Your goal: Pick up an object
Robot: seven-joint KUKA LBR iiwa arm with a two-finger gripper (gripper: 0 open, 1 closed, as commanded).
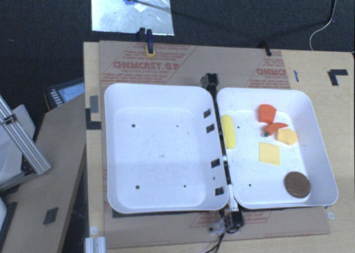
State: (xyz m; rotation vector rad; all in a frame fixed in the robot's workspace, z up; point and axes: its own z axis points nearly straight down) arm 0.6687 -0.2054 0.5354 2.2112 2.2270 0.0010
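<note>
Jaws: whether released or clenched, I cannot tell. On the desk (183,60) the left bin (161,146) touches the right bin (317,130). Inside the right bin lie 4 things: a corn cob (227,131) along its left wall, a yellow square (270,153) at its middle, a brown disc (297,184) by its near right corner, and an orange piece (267,113) near its far wall.

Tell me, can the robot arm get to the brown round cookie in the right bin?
Probably yes. The brown cookie lies flat in the near right corner of the right bin, apart from the yellow square, with nothing over it. The bin's wall close by might crowd it.
</note>
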